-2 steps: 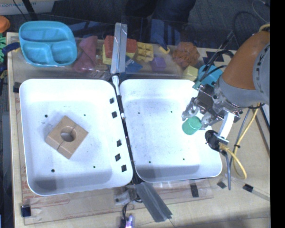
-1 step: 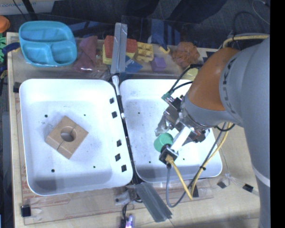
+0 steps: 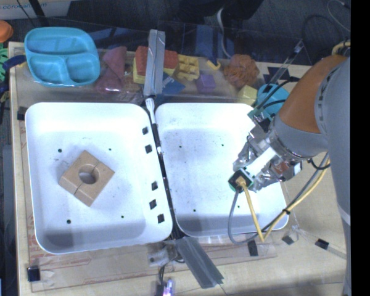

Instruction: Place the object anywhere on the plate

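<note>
- Gripper point(image 3: 262, 166): low over the right-hand part of the right bin point(image 3: 197, 165), close to its right wall; spread or pressed together, cannot tell from this slant.
- Arm point(image 3: 305, 131): grey with an orange band, reaching in from the right above the bin's far right corner.
- Wooden block point(image 3: 86, 176): tan, square, with a round hole through the middle and a seam across it; flat on the floor of the left bin point(image 3: 111, 128), left of centre, well apart from the gripper, across the join between the bins.
- Blue plate point(image 3: 61, 55): divided into compartments, on the bench just beyond the left bin's far left corner, well apart from the block.
- Coloured toy pieces point(image 3: 185, 66): purple, red, yellow and brown, in a row along the far side of both bins.
</note>
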